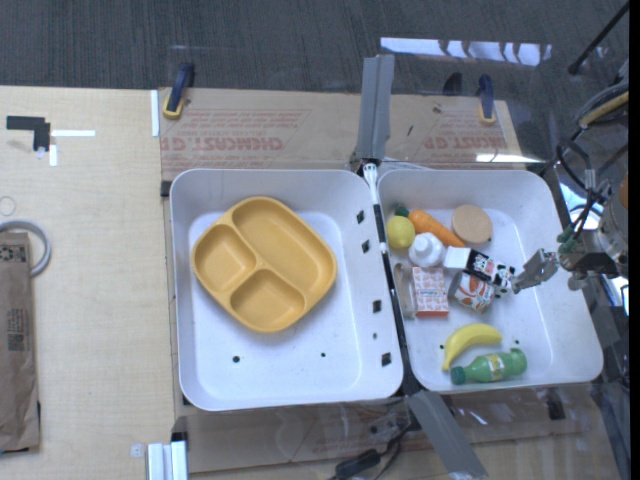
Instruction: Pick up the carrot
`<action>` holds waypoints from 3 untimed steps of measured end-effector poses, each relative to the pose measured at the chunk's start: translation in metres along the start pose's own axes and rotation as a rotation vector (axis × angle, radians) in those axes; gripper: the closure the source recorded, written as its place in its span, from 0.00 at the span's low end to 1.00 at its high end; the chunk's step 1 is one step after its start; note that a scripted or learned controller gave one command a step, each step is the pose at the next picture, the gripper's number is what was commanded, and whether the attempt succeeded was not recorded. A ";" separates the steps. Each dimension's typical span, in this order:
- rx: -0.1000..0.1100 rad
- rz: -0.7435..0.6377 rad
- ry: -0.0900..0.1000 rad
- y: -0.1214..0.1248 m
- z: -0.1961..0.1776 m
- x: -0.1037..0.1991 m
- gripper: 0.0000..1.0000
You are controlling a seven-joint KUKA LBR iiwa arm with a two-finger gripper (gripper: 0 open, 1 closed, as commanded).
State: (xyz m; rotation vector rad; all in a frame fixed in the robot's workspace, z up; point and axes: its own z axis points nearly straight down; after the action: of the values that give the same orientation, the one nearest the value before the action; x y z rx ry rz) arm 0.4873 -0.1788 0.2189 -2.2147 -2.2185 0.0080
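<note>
Approaching stage, by my judgement: small grey two-finger gripper [527, 274] at right-bin edge, centre right of frame; claw state cannot be told. Orange tapered carrot [437, 227] lies upper middle-right, beside yellow lemon [400, 232]. Next: travel up-left, descend over carrot.

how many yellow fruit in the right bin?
2. A lemon at the bin's far left corner area, beside the carrot, and a banana near the front, just above the green bottle. More could be hidden under the clutter.
</note>
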 end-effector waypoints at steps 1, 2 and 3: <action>-0.005 -0.252 -0.003 -0.009 -0.031 0.006 0.00; -0.003 -0.013 -0.002 0.062 0.030 0.022 0.00; -0.005 -0.235 -0.003 0.128 0.067 0.070 0.00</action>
State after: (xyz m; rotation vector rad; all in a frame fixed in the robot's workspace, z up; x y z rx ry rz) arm 0.6142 -0.1086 0.1506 -1.9431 -2.4667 0.0050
